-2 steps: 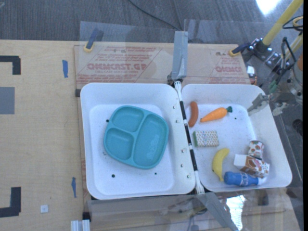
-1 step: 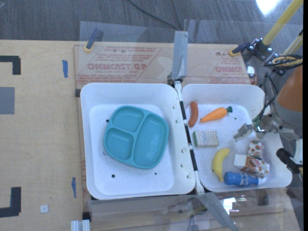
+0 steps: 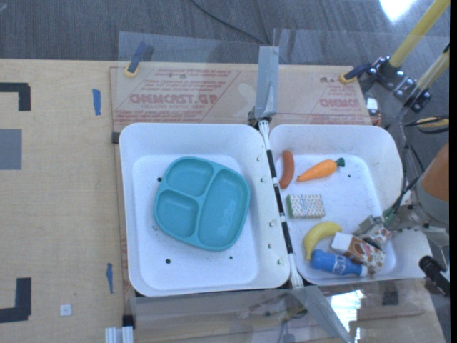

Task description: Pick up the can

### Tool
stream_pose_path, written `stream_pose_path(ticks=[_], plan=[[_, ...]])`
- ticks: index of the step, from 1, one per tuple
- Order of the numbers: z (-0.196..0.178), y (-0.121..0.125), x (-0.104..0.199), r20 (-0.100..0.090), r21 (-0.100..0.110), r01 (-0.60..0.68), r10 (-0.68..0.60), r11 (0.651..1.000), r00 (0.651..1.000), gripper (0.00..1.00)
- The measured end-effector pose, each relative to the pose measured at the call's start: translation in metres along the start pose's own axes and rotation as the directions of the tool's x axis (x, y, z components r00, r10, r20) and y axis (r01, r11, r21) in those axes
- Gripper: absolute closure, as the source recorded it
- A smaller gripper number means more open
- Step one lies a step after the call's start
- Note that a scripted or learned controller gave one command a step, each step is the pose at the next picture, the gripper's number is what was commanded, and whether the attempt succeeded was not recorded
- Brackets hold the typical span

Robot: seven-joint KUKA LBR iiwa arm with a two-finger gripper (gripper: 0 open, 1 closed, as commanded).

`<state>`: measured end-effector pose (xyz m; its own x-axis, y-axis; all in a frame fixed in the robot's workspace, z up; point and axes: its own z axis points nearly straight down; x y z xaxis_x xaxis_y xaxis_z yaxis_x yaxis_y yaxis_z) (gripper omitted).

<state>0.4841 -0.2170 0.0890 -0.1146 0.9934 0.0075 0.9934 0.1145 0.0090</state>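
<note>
I am seeing the can (image 3: 337, 264) lying on its side at the near edge of the right bin (image 3: 385, 145), a carton (image 3: 364, 249) touching it and a banana (image 3: 319, 236) just beside. The gripper (image 3: 378, 226) is hovering by the carton; its opening I cannot tell.

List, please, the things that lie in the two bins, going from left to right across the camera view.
Teal divided plate in the left bin → sausage → patterned sponge → carrot. The banana, the blue can and the small carton overlap in the right bin's front corner, so I leave them out.
</note>
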Motion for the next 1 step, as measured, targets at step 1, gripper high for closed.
stream_pose_path(ticks=[1], plan=[[-0.0110, 0.0003, -0.0062, 0.013, -0.006, -0.006, 0.006, 1.000, 1.000, 1.00]])
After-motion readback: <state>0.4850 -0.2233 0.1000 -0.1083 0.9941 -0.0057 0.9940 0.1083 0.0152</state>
